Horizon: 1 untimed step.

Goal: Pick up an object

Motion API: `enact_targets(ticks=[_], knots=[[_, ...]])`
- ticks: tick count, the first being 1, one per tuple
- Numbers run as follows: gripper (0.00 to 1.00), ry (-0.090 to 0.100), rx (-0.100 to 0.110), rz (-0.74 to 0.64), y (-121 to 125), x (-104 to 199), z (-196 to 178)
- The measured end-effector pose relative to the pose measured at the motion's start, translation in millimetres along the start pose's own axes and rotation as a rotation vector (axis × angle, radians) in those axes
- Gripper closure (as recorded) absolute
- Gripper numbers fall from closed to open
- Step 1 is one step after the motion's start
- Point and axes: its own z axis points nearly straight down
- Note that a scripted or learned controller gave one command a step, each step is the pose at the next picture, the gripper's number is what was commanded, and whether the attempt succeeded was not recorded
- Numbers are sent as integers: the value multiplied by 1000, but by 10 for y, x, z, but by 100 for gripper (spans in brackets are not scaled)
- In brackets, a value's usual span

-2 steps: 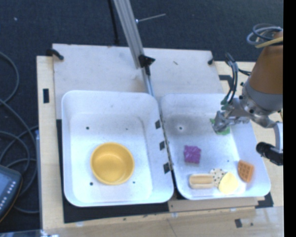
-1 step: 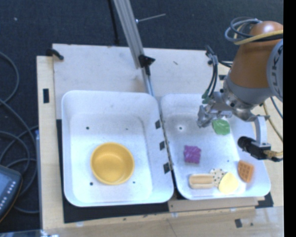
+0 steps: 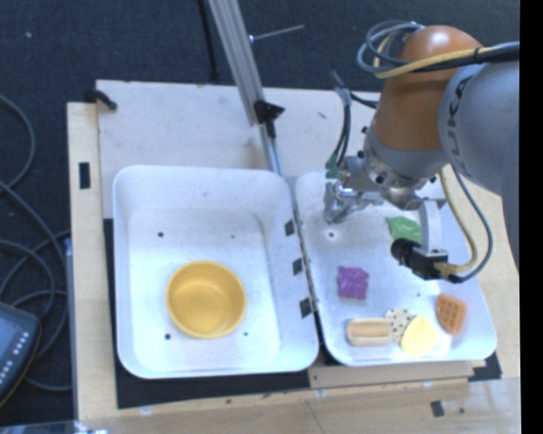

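1. Gripper (image 3: 338, 208) hangs over the right bin's (image 3: 489, 333) far-left corner; jaws' state unclear.
2. Purple object (image 3: 352, 281) lies mid-bin (untouched).
3. Yellow bowl (image 3: 205, 298) sits in left bin (image 3: 136, 242).
4. Arm lettering unreadable.

Left bin (image 3: 136, 206) has loads of open floor, just the yellow bowl (image 3: 206, 298) sitting toward the front. Right bin (image 3: 330, 337) is tighter: purple block (image 3: 352, 281) mid-floor, and a tan roll (image 3: 369, 331), dotted piece (image 3: 398, 321), yellow piece (image 3: 420, 335) and orange waffle (image 3: 450, 313) crowd the front edge. The arm (image 3: 452, 107) hangs over the back, green thing (image 3: 404, 228) tucked beside it. Slanted metal pole (image 3: 240, 61) blocks the rear between bins.
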Motion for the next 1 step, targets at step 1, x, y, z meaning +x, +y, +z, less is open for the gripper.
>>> enact_targets(ticks=[1], knots=[[100,0,1,0,159,597,79]])
